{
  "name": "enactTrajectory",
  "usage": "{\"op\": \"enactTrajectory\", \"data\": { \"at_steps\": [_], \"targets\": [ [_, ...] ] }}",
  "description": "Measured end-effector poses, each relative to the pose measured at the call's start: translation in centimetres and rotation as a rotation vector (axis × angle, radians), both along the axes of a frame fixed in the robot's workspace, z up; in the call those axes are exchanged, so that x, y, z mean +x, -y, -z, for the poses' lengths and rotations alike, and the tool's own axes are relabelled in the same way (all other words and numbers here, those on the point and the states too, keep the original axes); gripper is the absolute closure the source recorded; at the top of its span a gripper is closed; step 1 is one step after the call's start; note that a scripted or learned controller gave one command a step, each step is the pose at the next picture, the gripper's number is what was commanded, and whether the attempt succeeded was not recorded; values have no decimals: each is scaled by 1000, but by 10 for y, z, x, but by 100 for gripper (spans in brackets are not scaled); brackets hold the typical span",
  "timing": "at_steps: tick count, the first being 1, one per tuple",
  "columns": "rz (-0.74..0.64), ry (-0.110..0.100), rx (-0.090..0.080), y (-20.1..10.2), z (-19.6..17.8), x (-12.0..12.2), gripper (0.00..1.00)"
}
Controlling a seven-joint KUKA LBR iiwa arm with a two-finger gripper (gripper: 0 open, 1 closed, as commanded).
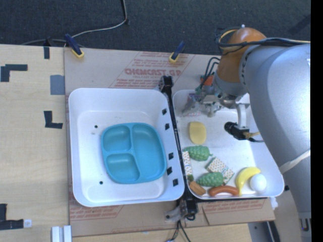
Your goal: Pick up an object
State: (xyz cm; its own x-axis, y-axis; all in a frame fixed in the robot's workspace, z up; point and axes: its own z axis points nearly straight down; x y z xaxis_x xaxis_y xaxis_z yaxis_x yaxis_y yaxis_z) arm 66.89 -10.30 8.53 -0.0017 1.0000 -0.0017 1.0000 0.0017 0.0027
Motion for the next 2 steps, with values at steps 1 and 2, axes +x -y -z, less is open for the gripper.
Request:
{"op": "enactTrajectory", "data": {
  "at_steps": [1, 2],
  "targets": [
    [1, -4, 0, -7, -3, -34, 0],
    [1, 0, 0, -7, -1, -74, 0]
  ]
}}
